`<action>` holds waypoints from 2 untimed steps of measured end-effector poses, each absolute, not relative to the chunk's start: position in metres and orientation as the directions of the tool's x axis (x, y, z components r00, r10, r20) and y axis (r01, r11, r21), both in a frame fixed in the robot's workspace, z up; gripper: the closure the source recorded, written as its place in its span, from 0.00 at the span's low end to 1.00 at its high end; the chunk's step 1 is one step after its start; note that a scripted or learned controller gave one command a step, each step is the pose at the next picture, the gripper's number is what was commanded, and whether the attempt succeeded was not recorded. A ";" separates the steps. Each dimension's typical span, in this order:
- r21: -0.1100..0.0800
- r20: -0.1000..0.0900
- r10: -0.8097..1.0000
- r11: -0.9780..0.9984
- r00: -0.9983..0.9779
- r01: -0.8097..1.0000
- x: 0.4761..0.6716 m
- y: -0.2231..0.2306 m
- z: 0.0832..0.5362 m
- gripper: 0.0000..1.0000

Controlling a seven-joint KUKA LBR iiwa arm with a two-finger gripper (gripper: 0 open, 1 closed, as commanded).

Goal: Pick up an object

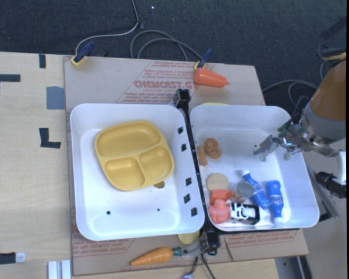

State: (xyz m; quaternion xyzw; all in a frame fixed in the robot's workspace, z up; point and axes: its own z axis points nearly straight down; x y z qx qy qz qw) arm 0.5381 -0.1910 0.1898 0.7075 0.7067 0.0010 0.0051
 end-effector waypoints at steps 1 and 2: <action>-0.012 0.005 1.000 0.005 -0.005 1.000 0.530 -0.121 0.091 0.00; 0.003 -0.001 1.000 0.002 -0.002 1.000 0.601 -0.138 0.101 0.00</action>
